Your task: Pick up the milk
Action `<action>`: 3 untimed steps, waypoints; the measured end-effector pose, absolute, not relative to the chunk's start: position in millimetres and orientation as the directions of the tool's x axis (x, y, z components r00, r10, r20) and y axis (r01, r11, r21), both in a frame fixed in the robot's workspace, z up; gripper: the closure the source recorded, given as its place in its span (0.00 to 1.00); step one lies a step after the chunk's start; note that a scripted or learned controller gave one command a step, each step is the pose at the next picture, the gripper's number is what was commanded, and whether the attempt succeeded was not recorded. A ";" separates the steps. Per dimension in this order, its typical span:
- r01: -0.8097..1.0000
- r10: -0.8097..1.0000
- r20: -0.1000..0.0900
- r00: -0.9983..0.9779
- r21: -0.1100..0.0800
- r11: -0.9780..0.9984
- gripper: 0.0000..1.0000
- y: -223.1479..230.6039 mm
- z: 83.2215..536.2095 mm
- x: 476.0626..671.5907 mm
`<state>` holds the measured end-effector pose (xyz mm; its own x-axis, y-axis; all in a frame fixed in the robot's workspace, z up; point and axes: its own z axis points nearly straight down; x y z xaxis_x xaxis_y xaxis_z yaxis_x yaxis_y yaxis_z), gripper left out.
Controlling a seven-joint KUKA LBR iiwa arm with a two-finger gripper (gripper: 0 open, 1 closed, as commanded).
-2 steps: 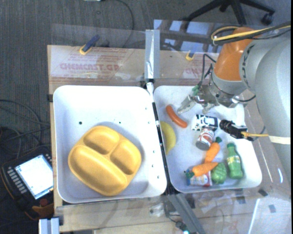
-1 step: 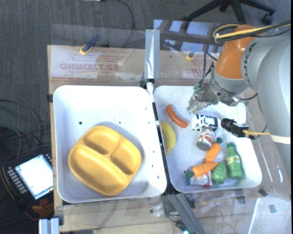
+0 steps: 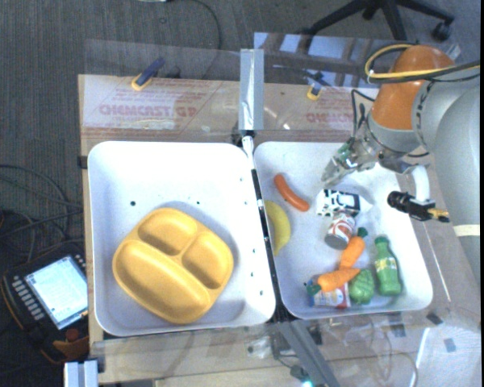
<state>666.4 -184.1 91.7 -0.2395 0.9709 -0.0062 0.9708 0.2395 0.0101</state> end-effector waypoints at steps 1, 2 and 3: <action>0.933 0.933 -0.003 -0.359 0.001 0.359 1.00 -127.9 193.5 669.0; 0.828 0.828 -0.003 -0.561 0.002 0.561 1.00 -109.9 95.6 669.2; 0.741 0.741 -0.014 -0.671 0.011 0.671 1.00 -125.5 93.6 589.8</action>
